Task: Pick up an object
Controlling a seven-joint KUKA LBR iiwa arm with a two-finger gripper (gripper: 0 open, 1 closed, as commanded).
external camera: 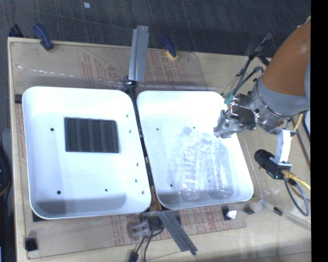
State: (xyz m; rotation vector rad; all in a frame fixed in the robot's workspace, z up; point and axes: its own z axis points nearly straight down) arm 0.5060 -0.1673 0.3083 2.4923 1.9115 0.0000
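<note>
Right bin [180,94]: white and shallow, standing on the bench [71,64]; every place below is told from it.
Clear bottles [199,168]: lying on their sides on the right bin's floor, in its near right part, close together. They are see-through and blur into the white, so an exact count cannot be told; there seem to be at least two.
Claw [227,127]: over the right bin's right rim, toward its far corner, pointing in over the floor. It is near the far ends of the clear bottles, and whether it touches them cannot be told.
Claw state: how far open it is cannot be told from this slant, and nothing can be made out in its grip.
Arm [287,64]: grey with an orange band, reaching in from beyond the right bin's right side.
Left bin [38,100]: the same white kind, set against the right bin's left wall.
Dark ribbed panel [92,135]: flat in the left bin's middle, well apart from the right bin on its left.
Grey bar [138,53]: rising from the right bin's far left corner, where the two bins meet.
Second grey bar [177,236]: just off the right bin's near edge, lying at a slant.
Blue clamps [44,37]: on the bench edge beyond the right bin's far side.
</note>
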